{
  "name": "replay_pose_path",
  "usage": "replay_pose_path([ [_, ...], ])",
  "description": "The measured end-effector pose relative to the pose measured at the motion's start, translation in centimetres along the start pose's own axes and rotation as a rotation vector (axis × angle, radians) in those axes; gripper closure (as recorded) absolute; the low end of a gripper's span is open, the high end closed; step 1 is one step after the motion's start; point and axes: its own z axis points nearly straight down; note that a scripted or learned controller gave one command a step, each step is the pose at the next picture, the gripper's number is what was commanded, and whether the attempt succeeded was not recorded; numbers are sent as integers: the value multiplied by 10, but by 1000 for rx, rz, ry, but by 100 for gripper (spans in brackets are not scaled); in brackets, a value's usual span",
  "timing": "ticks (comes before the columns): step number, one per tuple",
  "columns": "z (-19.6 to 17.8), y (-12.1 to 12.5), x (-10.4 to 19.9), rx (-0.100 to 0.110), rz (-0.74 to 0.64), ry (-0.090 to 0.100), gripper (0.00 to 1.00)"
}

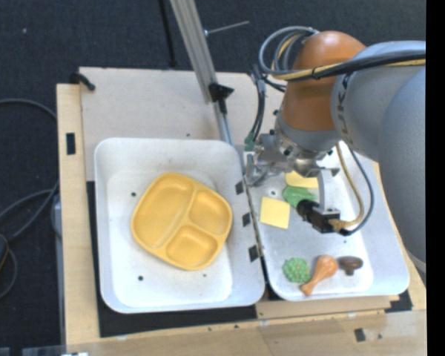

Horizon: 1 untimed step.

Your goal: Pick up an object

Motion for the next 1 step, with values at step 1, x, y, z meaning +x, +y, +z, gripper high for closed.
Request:
replay_pose_path([
  [1, -6, 11, 41, 1, 0, 0, 100],
])
